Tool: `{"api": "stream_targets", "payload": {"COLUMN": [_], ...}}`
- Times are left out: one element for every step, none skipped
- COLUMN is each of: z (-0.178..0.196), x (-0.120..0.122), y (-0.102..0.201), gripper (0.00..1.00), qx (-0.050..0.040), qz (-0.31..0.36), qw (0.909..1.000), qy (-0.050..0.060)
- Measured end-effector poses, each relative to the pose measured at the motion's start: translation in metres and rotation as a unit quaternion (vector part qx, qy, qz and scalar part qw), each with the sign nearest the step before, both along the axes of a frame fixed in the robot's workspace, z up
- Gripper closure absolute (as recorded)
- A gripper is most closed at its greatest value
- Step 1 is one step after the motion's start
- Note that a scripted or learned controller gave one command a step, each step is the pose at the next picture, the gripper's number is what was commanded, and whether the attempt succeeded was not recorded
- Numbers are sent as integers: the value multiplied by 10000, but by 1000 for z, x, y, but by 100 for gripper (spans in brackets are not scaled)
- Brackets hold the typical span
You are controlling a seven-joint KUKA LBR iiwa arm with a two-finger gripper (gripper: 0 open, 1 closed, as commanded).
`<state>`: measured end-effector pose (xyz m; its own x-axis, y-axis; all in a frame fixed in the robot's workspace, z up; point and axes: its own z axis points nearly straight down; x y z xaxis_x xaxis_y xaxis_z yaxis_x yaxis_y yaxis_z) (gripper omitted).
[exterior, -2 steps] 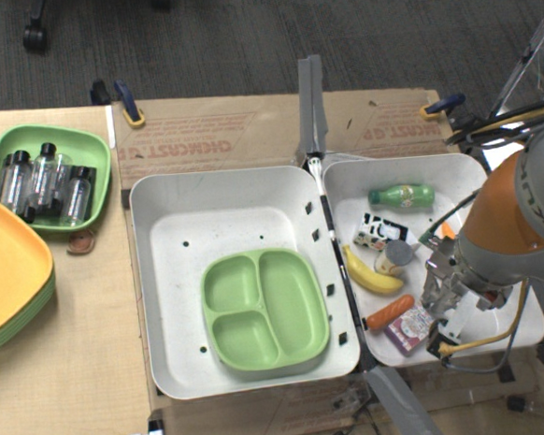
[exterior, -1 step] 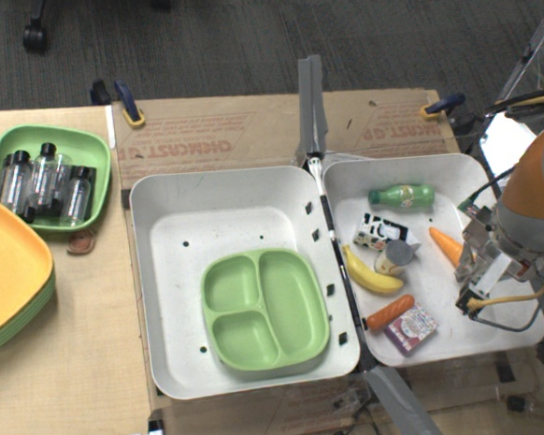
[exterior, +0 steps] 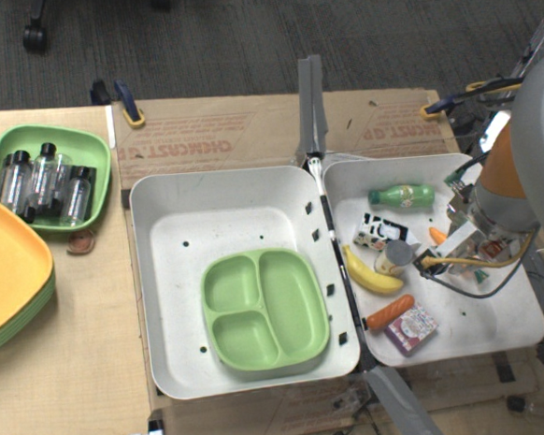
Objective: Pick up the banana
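currently listed, bench seen from above:
left bin [exterior: 165,286]: white and shallow; holds a green three-compartment tray [exterior: 263,309] lying flat near its middle.
right bin [exterior: 506,329]: white; carries the loose items below.
banana [exterior: 372,274]: yellow, lying on the floor of the right bin near its left wall, curved, apart from the gripper.
green bottle [exterior: 402,196]: on its side toward the back of the right bin.
carrot [exterior: 390,313]: orange, just in front of the banana.
purple packet [exterior: 411,329]: flat, touching the carrot's right end.
black-and-white item [exterior: 382,230]: behind the banana; kind unclear.
gripper [exterior: 444,255]: low over the right bin, to the right of the banana; jaw state cannot be told, nothing seen between them.
off-bin, left: green dish of small bottles [exterior: 49,178]; orange plates [exterior: 9,270].
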<state>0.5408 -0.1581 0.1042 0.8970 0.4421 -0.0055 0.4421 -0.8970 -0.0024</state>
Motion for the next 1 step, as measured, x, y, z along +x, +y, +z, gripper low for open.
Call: {"api": "stream_targets", "payload": {"z": [2], "x": [4], "y": [-45], "gripper": [100], "qx": [179], "qz": [784], "qw": [9968], "qy": [8]}}
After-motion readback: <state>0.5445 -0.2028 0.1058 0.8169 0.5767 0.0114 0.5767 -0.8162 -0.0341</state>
